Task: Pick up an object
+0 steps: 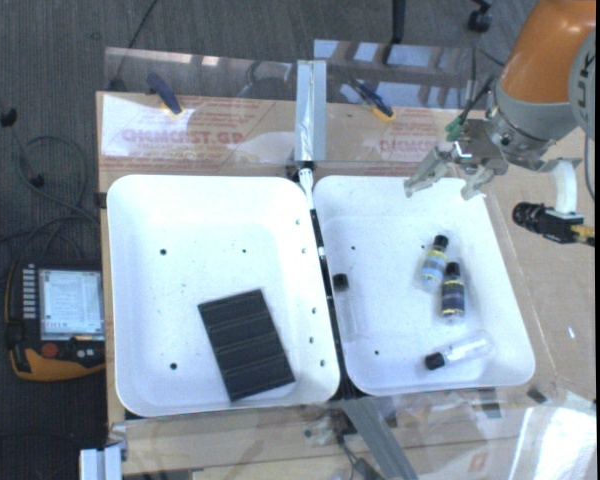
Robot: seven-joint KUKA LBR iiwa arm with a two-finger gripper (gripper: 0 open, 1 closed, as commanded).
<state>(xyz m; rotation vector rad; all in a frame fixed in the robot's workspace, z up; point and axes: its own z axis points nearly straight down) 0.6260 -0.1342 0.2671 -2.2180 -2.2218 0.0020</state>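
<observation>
grey and released, our pincer (448, 176) hangs above the right bin's (380, 368) far rim, so we judge the approach underway: next we must descend over the small bottles (443, 276) lying nearby.

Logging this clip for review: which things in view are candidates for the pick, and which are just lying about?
Job:
- pincer, fingers spread, above the right bin's far edge
- two small dark-capped bottles touching
- clear tube with black cap
- small black piece
- black ribbed pad in the left bin

Lying about:
- teach pendant on the floor
- blue clamps
</observation>
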